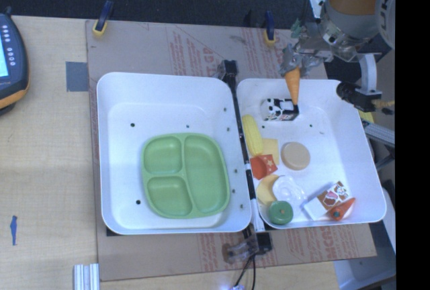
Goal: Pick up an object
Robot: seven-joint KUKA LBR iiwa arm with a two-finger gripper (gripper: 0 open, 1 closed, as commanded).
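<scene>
Green and three-sectioned, a plastic plate (185, 174) lies in the left bin (114, 90), toward its lower middle, with white floor around it. At the far left edge of the bench a handheld control pendant (9, 57) rests on the wood. Two blue-and-yellow clamps (102, 17) pin the cardboard sheet (168, 47) under the bins.

Across the black divider, the right bin (359, 141) holds a cluster of toy food: a yellow corn cob (252, 134) against its left wall, a yellow slice beside it, a small red piece (263, 164), a round tan cookie-like disc (295, 156), a green round piece (280, 213) near the bottom edge, and a small carton with an orange corner (334, 200) toward the lower right. Near the bin's top sits a black-and-white cow figure (278, 109).

Just above the cow, an orange carrot (293, 85) hangs point-down from the gripper (295, 67), whose fingers are closed on its upper end. The carrot's tip is close over the cow; whether they touch cannot be told.
</scene>
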